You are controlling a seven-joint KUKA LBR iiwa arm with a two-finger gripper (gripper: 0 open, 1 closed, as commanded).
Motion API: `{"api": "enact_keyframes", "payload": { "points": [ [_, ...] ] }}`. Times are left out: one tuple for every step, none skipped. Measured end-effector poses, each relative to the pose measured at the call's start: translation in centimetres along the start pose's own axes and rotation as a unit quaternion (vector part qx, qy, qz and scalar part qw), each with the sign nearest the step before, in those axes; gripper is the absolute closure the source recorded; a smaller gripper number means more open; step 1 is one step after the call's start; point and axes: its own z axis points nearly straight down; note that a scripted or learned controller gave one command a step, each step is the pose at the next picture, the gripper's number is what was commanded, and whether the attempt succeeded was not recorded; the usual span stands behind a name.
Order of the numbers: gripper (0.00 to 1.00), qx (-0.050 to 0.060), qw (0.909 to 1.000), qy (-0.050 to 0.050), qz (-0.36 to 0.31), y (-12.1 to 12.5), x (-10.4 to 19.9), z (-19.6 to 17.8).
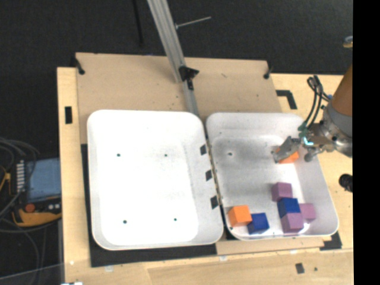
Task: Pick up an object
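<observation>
I am starting at the bottom of the frame, nearest the camera, where the loose blocks are sitting along the lower edge of the right bin (249,135): an orange block (240,214) touching a blue block (259,222), and to their right a purple block (282,190), a second blue block (288,206), and two more purple ones (292,221) (308,211) packed together against the lower right corner.

The gripper (291,152) is sitting at the right of the frame, over the upper right part of that bin. I am seeing a small orange object (289,157) right at its fingertips, apparently between the fingers, which look closed most of the way around it; I cannot tell whether the object is off the bin floor or resting on it.

I am judging this to be the grasp step, with the lift not yet confirmed. The next move is calling for a straight rise, slow enough that the small piece is not slipping out.

For room, the bin's right wall is lying just beside the gripper, so I am avoiding any sideways drift toward the frame's right. The centre of the right bin is open, and the left bin (148,123) is offering a wide bare floor across the divide at mid-frame.
</observation>
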Motion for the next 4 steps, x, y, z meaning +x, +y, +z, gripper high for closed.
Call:
{"api": "enact_keyframes", "payload": {
  "points": [
    [0.0,-0.002,1.0,-0.001,0.0,0.1,0.0,-0.2],
    [0.0,0.0,1.0,-0.001,0.001,-0.3,0.7,4.5],
    [0.0,0.0,1.0,-0.001,0.002,-0.2,1.5,10.5],
    [0.0,-0.003,1.0,-0.002,0.003,-0.1,1.3,12.4]
  ]
}}
